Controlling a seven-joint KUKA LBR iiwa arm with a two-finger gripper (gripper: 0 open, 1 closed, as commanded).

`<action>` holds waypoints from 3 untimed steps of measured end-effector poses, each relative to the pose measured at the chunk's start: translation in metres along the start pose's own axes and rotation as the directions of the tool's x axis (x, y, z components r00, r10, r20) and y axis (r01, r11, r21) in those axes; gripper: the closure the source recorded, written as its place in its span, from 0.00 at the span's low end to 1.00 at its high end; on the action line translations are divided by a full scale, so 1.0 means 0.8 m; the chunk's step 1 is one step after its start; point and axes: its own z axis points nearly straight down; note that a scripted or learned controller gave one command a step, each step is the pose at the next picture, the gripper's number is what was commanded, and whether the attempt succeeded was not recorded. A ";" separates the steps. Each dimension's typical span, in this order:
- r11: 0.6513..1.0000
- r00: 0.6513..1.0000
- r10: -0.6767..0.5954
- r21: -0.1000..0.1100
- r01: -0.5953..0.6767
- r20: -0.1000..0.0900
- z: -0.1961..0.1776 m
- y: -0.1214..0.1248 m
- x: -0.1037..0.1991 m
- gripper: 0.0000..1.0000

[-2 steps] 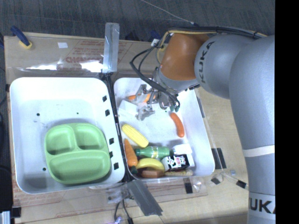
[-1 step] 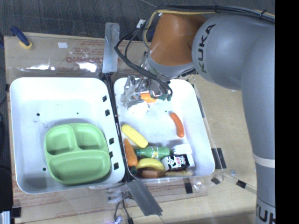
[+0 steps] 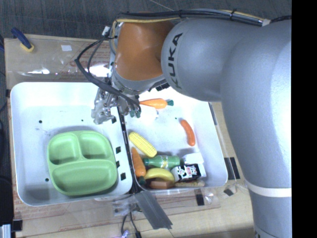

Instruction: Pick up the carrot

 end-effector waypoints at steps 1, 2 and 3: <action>0.998 0.998 0.064 0.002 -0.064 0.002 -0.005 0.078 0.007 1.00; 0.978 0.978 0.210 0.004 -0.210 -0.001 -0.006 0.117 0.087 1.00; 0.951 0.951 0.309 0.000 -0.309 0.004 -0.065 0.183 0.136 1.00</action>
